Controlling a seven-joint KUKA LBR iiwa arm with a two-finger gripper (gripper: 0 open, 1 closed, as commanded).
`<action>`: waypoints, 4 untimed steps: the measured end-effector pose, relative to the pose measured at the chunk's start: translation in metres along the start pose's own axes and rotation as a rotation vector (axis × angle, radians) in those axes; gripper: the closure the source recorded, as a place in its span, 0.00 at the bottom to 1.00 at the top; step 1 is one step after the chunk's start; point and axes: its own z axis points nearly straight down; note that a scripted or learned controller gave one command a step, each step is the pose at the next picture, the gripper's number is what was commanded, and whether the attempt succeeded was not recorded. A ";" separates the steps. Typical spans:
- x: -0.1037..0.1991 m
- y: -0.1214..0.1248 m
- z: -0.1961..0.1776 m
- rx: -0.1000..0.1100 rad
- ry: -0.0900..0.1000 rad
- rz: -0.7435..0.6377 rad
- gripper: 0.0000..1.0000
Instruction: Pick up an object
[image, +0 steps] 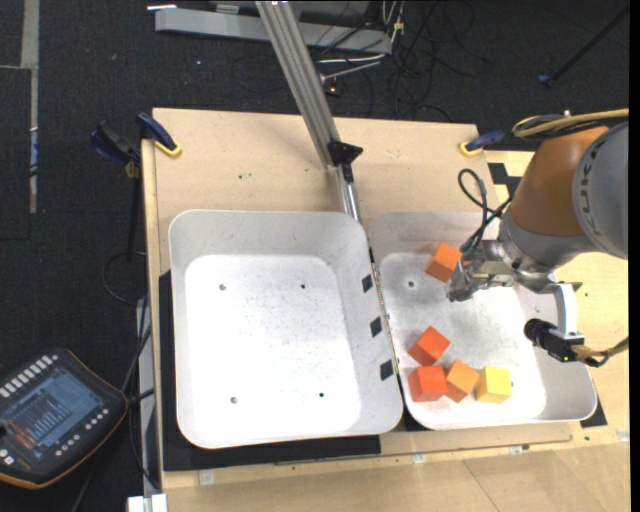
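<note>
Several blocks lie in the right bin (520, 330). An orange block (442, 262) sits near the bin's far left corner, and my gripper (462, 284) hangs right beside it on its right side, low over the bin floor. Whether it touches that block cannot be made out. Near the front of the bin rest an orange-red block (432, 345), a red-orange block (428, 383), an orange block (462, 379) and a yellow block (495, 383), the last three in a row close together.
The left bin (180, 235) lies alongside, sharing a raised middle rim with the right one. A slanted metal pole (305, 85) comes down to the bench behind the bins. A teach pendant (50, 415) lies on the floor at the lower left.
</note>
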 end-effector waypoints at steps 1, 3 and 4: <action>0.007 -0.006 -0.054 -0.004 0.000 -0.003 1.00; 0.005 0.001 -0.125 -0.001 0.000 -0.003 1.00; 0.054 -0.003 -0.120 0.002 0.002 -0.007 1.00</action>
